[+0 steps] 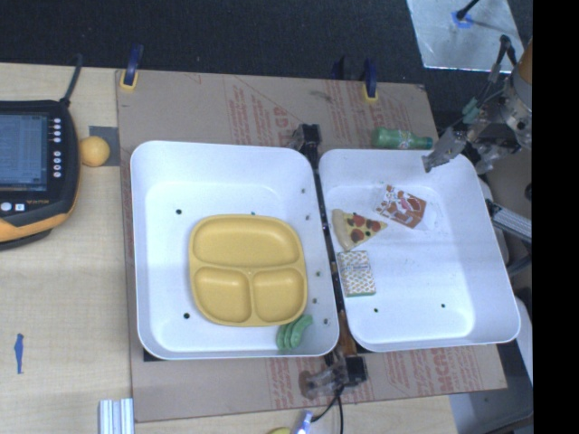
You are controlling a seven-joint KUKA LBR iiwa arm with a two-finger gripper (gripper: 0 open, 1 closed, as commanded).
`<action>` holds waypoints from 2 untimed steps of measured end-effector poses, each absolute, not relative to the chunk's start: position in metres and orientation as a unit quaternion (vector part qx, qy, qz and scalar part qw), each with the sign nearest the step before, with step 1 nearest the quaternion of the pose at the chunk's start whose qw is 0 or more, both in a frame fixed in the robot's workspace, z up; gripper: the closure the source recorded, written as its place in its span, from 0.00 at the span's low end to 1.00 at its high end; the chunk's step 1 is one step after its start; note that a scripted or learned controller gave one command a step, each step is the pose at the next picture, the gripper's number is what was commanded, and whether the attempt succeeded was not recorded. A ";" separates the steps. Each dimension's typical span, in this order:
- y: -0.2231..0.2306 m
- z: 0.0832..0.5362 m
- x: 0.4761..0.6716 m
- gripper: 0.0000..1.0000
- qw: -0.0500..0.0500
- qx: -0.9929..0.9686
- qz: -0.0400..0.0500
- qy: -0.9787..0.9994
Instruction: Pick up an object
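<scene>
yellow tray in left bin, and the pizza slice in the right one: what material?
Yellow tray: looks like moulded plastic, matte to satin, going by its uniform colour and the soft rounded rims of its three compartments. Pizza slice: probably a toy, plastic or rubber; flat painted-looking toppings, too small to tell which.

A light wooden bench [63,278] bears a clamped cardboard sheet [271,107], before a dark carpeted floor [226,16].

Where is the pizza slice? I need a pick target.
The pizza slice lies in the right bin, near its left wall, between the checkered packet and gingerbread house.
</scene>
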State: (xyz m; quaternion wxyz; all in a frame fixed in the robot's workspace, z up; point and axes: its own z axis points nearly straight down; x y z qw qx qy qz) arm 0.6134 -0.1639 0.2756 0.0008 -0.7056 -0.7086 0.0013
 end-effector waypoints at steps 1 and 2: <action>-0.204 0.132 0.622 0.00 0.002 -0.706 0.002 -0.709; -0.172 0.108 0.656 0.00 -0.007 -0.705 -0.004 -0.709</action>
